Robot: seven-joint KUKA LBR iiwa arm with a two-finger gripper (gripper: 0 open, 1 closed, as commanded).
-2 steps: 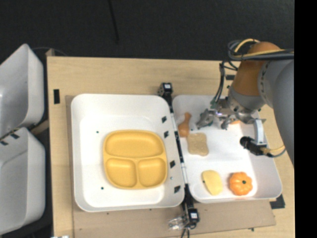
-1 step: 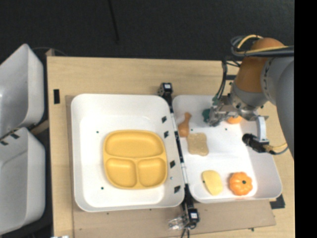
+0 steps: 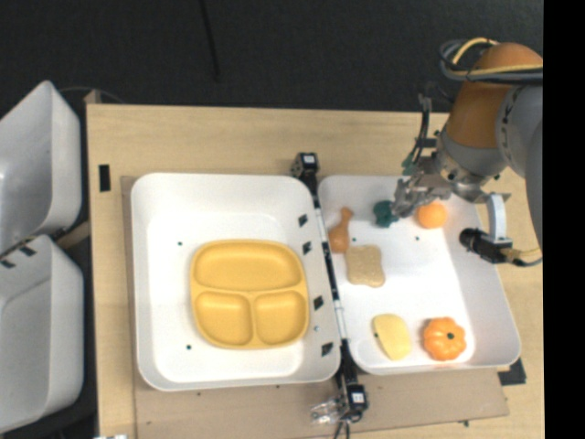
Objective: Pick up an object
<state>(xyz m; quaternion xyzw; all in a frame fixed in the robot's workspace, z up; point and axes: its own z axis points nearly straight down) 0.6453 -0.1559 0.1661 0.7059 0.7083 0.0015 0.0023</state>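
Small orange ball (image 3: pixel 432 214) — round, at the right bin's (image 3: pixel 475 291) far end, beside a teal piece (image 3: pixel 383 212).

The grey arm (image 3: pixel 512 126) enters from the upper right of the frame, its orange band (image 3: pixel 480 108) above the wrist. It slants down and leftward, putting the gripper (image 3: pixel 407 199) low at right of centre. At this size its 2 fingers are too small to read.
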